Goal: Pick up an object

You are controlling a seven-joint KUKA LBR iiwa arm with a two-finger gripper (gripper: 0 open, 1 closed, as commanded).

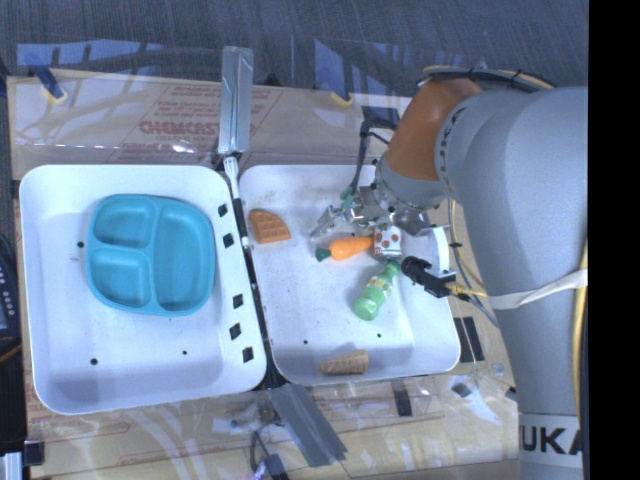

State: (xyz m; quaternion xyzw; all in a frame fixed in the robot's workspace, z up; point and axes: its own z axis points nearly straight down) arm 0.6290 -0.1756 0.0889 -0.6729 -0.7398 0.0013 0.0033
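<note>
L bin: blue divided plate | R bin | bench: clear sheet, prob. plastic

We read "UKA" in white letters on the arm's grey base, cut by the edge. Red print on the clear sheet seems to read "CHEMCAST".

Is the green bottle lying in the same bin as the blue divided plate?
No, the green bottle lies in the right bin, while the blue plate sits in the left bin.
</note>
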